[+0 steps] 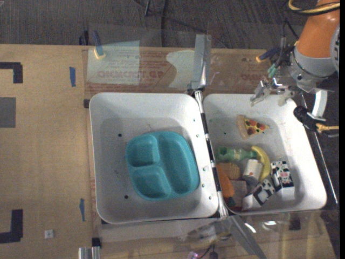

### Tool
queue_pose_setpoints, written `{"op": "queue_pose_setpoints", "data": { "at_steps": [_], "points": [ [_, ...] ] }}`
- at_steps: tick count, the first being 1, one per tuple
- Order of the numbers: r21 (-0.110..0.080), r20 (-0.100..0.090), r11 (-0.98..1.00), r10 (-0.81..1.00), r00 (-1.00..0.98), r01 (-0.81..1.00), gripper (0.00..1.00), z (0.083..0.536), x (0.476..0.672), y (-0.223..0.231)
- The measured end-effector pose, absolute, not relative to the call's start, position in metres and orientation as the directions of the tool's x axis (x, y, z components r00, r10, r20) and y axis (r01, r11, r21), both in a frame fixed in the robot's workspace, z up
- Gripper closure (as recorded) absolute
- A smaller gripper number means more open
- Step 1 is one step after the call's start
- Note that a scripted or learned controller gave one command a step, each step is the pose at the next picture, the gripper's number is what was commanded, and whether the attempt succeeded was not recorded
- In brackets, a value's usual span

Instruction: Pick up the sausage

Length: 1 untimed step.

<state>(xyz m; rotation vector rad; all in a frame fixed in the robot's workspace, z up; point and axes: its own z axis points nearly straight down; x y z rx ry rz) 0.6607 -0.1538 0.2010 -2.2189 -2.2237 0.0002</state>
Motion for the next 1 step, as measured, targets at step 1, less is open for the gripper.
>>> {"op": "queue_pose_setpoints", "data": {
  "at_steps": [1],
  "points": [
    [0.002, 0.0, -0.258, 0.966, 0.258, 0.966, 0.0, 0.0976, 0.6439, -0.1684]
  ]
}}
